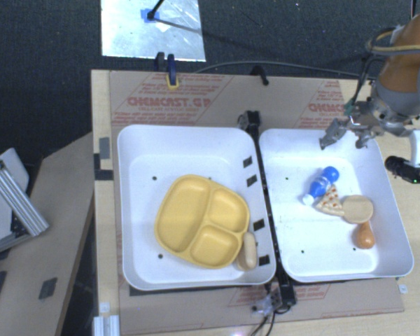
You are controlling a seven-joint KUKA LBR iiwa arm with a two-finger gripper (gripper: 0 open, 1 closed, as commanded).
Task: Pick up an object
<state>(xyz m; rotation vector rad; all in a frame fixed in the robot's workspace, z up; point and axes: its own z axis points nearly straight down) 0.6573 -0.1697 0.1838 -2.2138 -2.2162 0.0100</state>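
Pincer [347, 136] hung spread and empty above the right bin's [388, 261] far rim, placed to drop on the cluster nearer the bin's middle: blue bottle [323, 183], pizza-slice toy [329, 202], tan paddle-shaped toy [357, 208], orange piece [364, 236], crowded together, touching.

Two white bins [196, 135], one yellow tray [203, 219], one blue bottle [323, 183]

Yellow tray [202, 220]; blue bottle [322, 184]; white bins [143, 152].
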